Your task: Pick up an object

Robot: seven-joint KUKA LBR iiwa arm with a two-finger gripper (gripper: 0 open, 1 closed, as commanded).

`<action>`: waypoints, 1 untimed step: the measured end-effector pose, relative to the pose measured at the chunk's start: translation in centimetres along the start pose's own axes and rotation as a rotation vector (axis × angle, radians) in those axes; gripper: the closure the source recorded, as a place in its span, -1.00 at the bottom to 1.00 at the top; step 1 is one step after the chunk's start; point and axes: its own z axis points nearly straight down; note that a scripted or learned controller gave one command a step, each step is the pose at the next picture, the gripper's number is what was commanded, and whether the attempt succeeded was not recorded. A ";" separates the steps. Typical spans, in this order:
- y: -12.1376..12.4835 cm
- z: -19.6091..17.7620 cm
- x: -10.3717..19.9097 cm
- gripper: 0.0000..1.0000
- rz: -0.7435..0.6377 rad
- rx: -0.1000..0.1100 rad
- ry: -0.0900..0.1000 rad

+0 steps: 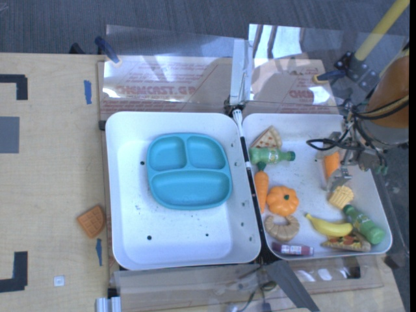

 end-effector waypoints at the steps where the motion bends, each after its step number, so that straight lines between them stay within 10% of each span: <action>1: 0.2 -1.5 -0.5 1.00 -0.003 0.003 -0.014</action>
